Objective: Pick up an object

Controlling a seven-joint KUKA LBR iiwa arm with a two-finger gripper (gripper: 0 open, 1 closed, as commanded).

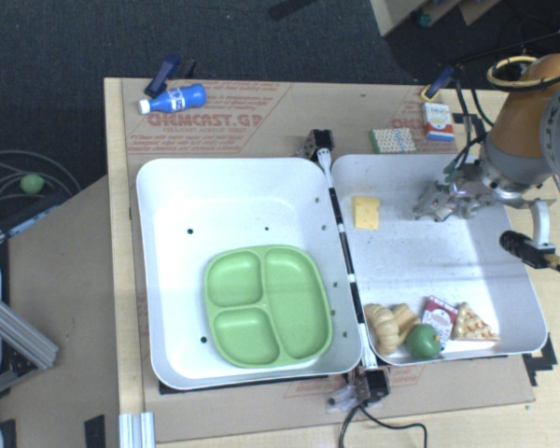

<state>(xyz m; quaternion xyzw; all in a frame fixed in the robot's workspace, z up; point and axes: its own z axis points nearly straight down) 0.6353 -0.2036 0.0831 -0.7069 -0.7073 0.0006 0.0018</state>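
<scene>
I'm looking at a robotics lab. My gripper (436,205) hangs on a grey arm (527,129) with an orange band, over a plywood bench (233,124) with printed lettering. Under and left of the gripper sit two white bins (159,250) clipped together. Far left of it, cables (9,180) coil on dark carpet (121,17) beside an aluminium rail (19,329). Just behind the gripper lie small printed cards (394,139); well to its left, a blue marker (173,99).
</scene>
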